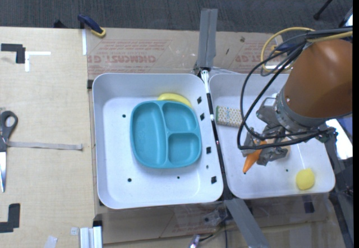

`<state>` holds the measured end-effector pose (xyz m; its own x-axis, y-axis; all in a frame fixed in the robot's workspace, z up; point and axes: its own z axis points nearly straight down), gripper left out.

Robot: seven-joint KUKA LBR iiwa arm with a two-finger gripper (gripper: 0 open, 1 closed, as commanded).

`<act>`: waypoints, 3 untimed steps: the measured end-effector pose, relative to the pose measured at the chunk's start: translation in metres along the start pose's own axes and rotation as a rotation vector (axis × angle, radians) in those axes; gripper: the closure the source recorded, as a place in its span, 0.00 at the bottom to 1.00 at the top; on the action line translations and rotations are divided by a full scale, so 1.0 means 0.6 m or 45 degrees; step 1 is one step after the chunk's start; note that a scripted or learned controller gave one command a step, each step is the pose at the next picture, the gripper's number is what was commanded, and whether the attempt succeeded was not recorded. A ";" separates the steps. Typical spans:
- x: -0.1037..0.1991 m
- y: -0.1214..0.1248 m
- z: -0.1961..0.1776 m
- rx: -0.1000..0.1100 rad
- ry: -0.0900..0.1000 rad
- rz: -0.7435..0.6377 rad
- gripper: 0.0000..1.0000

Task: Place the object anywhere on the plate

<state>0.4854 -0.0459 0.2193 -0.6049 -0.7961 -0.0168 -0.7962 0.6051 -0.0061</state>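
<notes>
Two shallow white bins sit side by side on a bench, seen from above. The left bin [106, 146] holds a blue plate [166, 133] with three compartments, lying flat near its middle. A yellow object [175, 97] peeks out from behind the plate's far edge, mostly hidden.

The robot arm [325, 81] reaches in from the right, its orange band hanging over the right bin [235, 182]. Black cables [252, 90] loop around its wrist. The gripper [269, 150] is low in the right bin, and an orange carrot-shaped object [250, 161] lies tilted right at it, its tip pointing down-left. I cannot tell whether the carrot is actually gripped.

Also in the right bin: a small patterned packet [228, 116] near the dividing wall, and a yellow lemon-like ball [305, 179] near the front right corner, apart from the gripper.

Scissors [5, 129] lie on the bench at far left.
</notes>
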 end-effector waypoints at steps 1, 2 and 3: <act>-0.111 0.012 -0.101 -0.005 0.013 -0.141 1.00; -0.259 0.008 -0.093 -0.012 0.012 -0.603 1.00; -0.259 0.007 -0.093 -0.012 0.012 -0.603 0.00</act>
